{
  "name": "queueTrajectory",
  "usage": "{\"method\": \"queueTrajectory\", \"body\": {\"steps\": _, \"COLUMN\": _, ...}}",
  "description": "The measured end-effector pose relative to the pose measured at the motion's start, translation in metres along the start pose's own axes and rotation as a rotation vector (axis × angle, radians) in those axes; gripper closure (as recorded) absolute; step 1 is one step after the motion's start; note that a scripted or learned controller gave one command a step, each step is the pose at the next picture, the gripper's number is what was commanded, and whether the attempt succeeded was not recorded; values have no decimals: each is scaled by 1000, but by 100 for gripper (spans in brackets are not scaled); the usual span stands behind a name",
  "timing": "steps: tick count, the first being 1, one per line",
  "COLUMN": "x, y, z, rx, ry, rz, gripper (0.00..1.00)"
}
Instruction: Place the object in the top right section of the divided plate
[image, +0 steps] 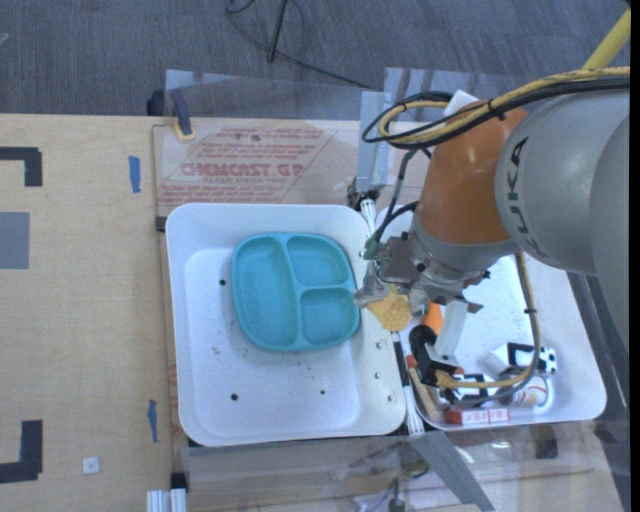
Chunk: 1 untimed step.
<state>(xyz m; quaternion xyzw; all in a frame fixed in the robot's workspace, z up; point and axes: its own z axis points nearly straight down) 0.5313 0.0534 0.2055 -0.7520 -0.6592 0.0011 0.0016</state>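
A teal divided plate (295, 290) lies in the left white bin (200, 240), with three sections showing nothing inside. My gripper (386, 298) hangs just past the plate's right edge, over the rims where the two bins meet. A flat tan-yellow object (391, 313) sits between its fingers, raised above the rim. The grey and orange wrist hides the upper part of the gripper.
The right bin (580, 385) holds a small orange piece (432, 319), a white and black item (515, 356), a small black-and-white ball (547, 361) and a red piece (456, 396). A cardboard sheet (245, 165) lies behind the left bin.
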Motion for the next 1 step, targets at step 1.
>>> {"method": "queueTrajectory", "body": {"steps": 1, "x": 0, "y": 0, "z": 0, "rx": -1, "ry": 0, "rz": 1, "gripper": 0}}
